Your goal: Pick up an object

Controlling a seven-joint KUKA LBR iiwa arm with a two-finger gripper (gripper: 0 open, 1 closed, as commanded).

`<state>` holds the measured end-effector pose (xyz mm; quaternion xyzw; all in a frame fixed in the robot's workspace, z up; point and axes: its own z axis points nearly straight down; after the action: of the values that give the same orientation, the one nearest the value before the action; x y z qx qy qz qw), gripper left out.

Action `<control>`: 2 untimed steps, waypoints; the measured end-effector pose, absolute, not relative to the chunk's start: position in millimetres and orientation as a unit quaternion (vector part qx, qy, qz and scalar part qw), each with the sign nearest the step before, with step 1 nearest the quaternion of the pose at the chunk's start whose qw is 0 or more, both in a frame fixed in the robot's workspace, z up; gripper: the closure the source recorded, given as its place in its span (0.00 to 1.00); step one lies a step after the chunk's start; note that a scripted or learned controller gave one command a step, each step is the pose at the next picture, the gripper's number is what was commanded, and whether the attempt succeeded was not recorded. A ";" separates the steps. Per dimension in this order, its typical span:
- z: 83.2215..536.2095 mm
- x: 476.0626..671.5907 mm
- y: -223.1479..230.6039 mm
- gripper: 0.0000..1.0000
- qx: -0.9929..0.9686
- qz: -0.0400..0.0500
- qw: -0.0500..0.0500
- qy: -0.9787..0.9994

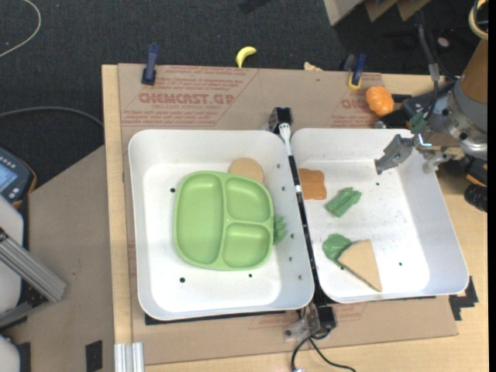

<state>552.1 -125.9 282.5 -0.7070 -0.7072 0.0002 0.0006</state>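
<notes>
The right bin (pixel 434 231) holds an orange-brown square slice (pixel 312 183) at its left wall, a green leafy piece (pixel 342 201) beside it, a second green piece (pixel 335 246) lower down, and a tan wedge (pixel 363 263) touching that piece. My gripper (pixel 407 161) hangs over the bin's upper right part. It is open, with nothing between its fingers, and stands well right of the green leafy piece.
The left bin (pixel 151 208) carries a green divided plate (pixel 225 220), a tan round piece (pixel 246 169) behind it and a small green bit (pixel 279 227) at its right edge. An orange ball (pixel 379 100) and a yellow banana (pixel 245 54) lie outside the bins.
</notes>
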 end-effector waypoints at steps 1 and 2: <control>115.6 473.4 -101.8 0.00 -0.708 0.004 0.009 -0.707; 82.7 527.3 -102.9 0.00 -0.707 -0.001 -0.002 -0.708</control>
<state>527.3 -102.9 82.7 -0.7066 -0.7076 -0.0007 -0.0019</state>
